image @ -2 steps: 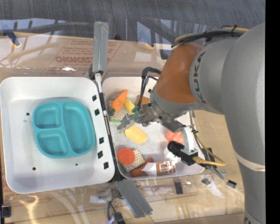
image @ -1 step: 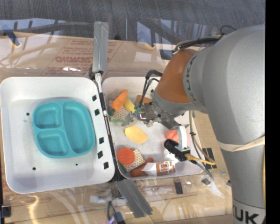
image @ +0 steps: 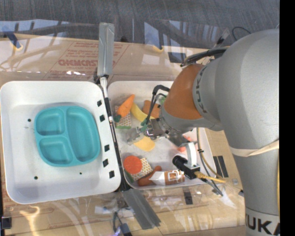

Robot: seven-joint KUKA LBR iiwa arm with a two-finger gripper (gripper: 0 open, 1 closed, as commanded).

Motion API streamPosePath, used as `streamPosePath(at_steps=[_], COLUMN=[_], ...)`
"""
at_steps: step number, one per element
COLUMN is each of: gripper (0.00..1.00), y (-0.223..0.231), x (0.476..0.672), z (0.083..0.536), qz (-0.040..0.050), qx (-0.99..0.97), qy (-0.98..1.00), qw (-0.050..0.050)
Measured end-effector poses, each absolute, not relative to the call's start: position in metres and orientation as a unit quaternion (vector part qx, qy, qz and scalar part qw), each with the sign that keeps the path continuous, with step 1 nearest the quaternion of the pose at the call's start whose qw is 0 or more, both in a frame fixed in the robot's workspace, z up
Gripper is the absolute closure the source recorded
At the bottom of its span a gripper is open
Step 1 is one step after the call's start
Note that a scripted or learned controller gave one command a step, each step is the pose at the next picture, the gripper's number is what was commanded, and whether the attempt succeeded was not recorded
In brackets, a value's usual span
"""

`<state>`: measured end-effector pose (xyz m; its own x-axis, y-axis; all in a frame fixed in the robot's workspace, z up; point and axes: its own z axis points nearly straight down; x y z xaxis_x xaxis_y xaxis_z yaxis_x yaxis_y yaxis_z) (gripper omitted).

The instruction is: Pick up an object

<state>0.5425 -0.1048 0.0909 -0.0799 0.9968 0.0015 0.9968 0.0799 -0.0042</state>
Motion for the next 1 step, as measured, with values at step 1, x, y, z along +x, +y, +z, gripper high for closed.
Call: streamPosePath(at_steps=[1], gripper=[1.00], y=[-0.1043], x=[0.5426], z=[0.1006], qz=[0.0015], qx=[-0.677], qy=[-0.736], qw=[0.003])
